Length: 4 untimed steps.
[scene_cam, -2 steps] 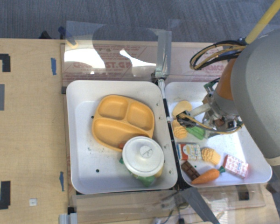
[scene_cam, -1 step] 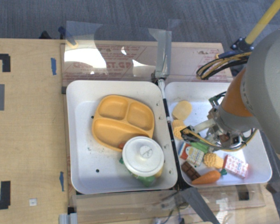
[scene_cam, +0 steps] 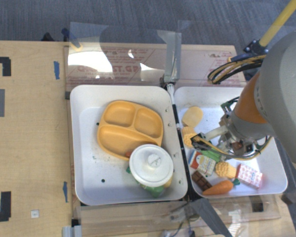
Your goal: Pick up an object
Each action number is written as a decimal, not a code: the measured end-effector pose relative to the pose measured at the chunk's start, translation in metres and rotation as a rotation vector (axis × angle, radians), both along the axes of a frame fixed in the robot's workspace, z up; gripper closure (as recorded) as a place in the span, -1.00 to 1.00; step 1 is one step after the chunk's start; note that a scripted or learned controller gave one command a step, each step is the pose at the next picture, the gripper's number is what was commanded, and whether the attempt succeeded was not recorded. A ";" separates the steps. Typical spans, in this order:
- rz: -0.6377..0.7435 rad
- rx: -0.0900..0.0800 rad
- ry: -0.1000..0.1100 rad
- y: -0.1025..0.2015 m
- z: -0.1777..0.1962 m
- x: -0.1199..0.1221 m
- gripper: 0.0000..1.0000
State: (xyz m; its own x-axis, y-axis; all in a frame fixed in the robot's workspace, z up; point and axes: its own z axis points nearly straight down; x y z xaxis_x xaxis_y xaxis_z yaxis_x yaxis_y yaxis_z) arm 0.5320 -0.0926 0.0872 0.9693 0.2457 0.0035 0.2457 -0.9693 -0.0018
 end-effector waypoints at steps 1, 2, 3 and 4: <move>0.000 0.000 0.000 0.000 0.000 0.000 -1.00; 0.000 0.000 0.000 0.000 0.000 0.000 -1.00; 0.000 0.000 0.000 0.000 0.000 0.000 -1.00; 0.000 0.000 0.000 0.000 0.000 0.000 -1.00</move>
State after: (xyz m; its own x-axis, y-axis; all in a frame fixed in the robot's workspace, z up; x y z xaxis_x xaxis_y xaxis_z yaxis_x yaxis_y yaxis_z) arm 0.5320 -0.0927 0.0871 0.9693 0.2457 0.0036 0.2457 -0.9693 -0.0014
